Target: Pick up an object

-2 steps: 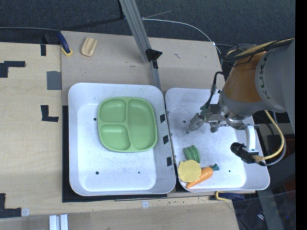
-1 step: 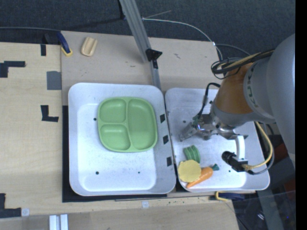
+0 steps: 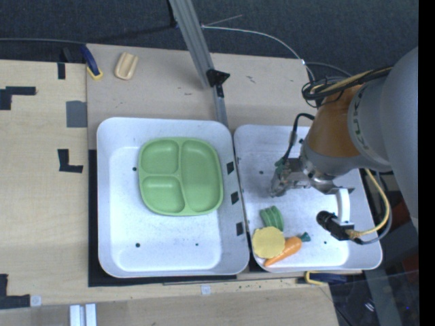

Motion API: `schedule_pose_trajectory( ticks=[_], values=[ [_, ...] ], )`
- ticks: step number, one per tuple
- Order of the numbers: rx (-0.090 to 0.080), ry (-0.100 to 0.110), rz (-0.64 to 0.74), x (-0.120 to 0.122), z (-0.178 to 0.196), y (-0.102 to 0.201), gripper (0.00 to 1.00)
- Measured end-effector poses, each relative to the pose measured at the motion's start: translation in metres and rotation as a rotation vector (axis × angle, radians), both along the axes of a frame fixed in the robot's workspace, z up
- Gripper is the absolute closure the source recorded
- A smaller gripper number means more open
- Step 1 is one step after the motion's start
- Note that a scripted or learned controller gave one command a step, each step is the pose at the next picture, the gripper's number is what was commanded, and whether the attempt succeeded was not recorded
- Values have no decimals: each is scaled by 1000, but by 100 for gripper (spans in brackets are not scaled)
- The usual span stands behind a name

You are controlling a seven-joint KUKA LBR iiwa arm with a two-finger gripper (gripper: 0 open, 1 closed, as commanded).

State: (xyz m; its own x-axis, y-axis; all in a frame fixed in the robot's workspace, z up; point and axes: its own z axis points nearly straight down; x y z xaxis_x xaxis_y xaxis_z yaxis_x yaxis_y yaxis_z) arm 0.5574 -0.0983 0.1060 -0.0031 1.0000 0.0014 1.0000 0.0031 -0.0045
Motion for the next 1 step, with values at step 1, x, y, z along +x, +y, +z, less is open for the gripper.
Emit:
schedule_pose_trajectory(
  ticks=[1],
  values=[
    [-1,-8,-1,5,58,9,100]
  ],
)
